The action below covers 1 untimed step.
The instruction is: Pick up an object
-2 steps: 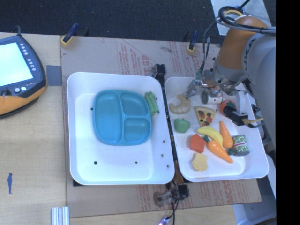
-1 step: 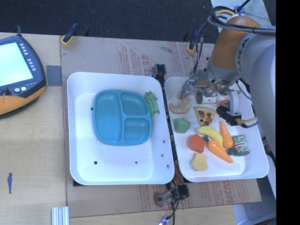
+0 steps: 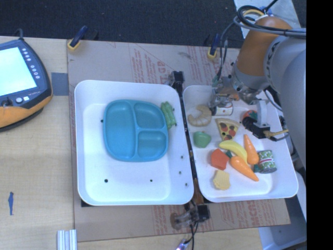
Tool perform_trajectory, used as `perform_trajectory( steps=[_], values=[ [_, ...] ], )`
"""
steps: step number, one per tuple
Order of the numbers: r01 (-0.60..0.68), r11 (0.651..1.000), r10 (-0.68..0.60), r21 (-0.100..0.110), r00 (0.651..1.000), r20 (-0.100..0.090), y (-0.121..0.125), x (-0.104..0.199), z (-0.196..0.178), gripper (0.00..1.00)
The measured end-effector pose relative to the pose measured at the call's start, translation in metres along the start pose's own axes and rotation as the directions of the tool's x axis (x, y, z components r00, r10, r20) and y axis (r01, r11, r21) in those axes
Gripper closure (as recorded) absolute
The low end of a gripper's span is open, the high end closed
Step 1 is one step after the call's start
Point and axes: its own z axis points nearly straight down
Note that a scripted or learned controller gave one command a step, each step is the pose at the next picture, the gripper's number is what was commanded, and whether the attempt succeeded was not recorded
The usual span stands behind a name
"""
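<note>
Pincer [image 3: 222, 104] low at the far end of the right bin [image 3: 283, 190]; finger state can't be told.
It sits just beside the beige croissant-like piece [image 3: 200, 118] and pizza slice [image 3: 226, 128], likely lining up on one; nothing visibly held. Toys cluster mid-bin: green piece [image 3: 202, 138], banana [image 3: 233, 148], two carrots [image 3: 244, 168], tomato [image 3: 219, 159]. Bin wall is close behind the pincer, so little room there. Left bin [image 3: 88, 186] carries a blue divided plate [image 3: 136, 129], with open floor around it.
</note>
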Motion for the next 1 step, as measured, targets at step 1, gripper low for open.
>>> perform_trajectory(
  steps=[1],
  values=[
    [0.002,1.0,-0.002,-0.001,1.0,-0.005,0.0002,0.0034,0.0022,0.0]
  ],
)
